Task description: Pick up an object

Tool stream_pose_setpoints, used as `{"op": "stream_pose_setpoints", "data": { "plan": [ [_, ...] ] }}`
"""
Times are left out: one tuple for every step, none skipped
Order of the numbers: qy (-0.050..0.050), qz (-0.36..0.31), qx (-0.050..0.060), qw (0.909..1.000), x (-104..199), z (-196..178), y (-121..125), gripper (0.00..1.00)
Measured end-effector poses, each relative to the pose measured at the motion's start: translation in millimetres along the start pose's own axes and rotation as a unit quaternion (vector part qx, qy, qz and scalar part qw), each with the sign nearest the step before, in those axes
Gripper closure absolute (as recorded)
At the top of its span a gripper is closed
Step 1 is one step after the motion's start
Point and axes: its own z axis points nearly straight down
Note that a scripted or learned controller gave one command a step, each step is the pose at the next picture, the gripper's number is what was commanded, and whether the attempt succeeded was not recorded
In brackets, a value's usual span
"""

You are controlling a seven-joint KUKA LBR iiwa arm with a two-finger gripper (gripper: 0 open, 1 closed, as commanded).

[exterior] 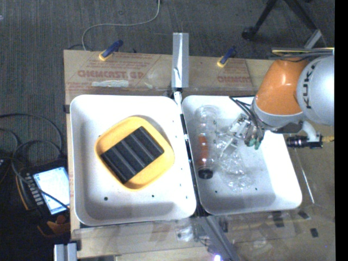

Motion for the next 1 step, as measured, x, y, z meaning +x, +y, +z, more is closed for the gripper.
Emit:
{"op": "stream_pose_setpoints", "data": {
  "plan": [
    [-0.002, 0.045, 0.006, 0.999, -20.1, 0.0, 43.2, 0.0]
  ]
}}
